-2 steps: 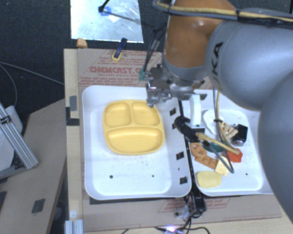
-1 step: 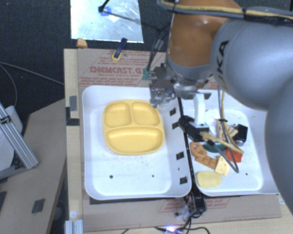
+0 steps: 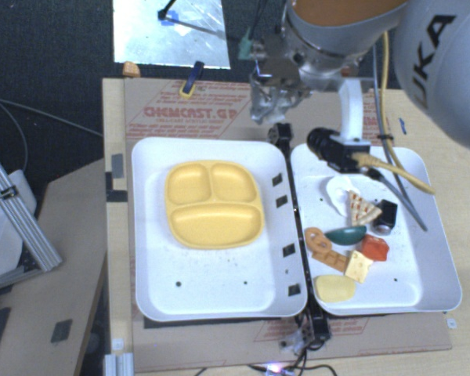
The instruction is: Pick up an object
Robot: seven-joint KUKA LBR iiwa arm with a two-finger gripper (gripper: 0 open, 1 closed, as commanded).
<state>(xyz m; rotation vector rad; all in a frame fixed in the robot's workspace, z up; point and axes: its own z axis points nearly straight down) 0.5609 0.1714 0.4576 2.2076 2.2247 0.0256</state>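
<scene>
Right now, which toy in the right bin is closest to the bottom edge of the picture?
The pale yellow round piece. It lies below the cheese-like wedge, nearest the bin's front rim.

Left white bin (image 3: 153, 288) holding a yellow three-compartment tray (image 3: 213, 204). Both bins rest on a brown cardboard sheet (image 3: 189, 110) with red lettering. A blue-and-yellow item, possibly a clip (image 3: 192, 79), lies on the cardboard's far edge. Behind it, a reflective square panel (image 3: 170, 19) on dark flooring.
</scene>
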